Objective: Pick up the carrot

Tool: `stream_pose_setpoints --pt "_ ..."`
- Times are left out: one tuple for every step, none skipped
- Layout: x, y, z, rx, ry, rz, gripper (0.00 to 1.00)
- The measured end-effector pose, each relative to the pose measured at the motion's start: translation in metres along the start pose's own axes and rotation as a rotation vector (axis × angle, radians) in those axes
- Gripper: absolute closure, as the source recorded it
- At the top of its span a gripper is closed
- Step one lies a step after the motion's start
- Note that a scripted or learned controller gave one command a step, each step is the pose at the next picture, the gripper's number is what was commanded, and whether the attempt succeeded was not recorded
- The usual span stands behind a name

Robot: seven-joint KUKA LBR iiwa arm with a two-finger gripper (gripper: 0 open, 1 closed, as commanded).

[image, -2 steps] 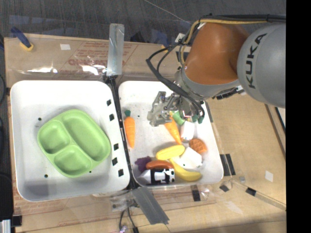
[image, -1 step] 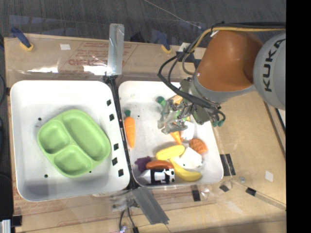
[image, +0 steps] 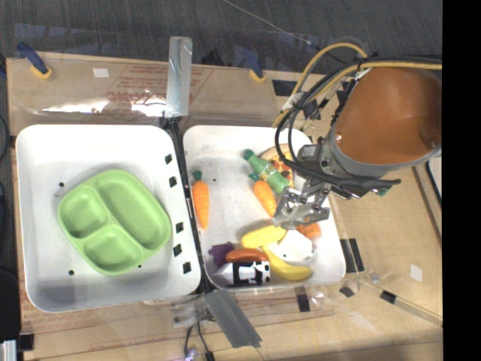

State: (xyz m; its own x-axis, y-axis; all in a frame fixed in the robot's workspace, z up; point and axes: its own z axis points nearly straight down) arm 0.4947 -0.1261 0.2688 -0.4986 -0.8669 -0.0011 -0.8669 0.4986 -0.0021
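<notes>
An orange carrot (image: 200,202) with a green top lies along the left wall of the right bin (image: 225,145). A second orange carrot (image: 264,195) lies near the bin's middle, just left of my gripper (image: 299,212). The gripper hangs low over the right side of that bin, above a cluster of toy food. Its metal fingers (image: 289,210) sit beside the second carrot's lower end, and I see nothing held between them.
The left bin (image: 45,149) holds a green divided plate (image: 113,220). In the right bin lie a green bottle-like toy (image: 261,165), a yellow banana (image: 289,269), a yellow piece (image: 263,237), a white item (image: 297,248), a purple piece (image: 221,252) and a black-and-white toy (image: 252,273).
</notes>
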Motion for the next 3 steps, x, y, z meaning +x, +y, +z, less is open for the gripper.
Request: stream_pose_setpoints --pt "-0.002 -0.001 -0.01 0.001 -0.001 -0.004 1.0" --pt "-0.012 0.027 0.019 -0.003 0.001 -0.229 1.0" --pt "0.019 0.0 0.172 0.02 -0.007 -0.273 1.0"
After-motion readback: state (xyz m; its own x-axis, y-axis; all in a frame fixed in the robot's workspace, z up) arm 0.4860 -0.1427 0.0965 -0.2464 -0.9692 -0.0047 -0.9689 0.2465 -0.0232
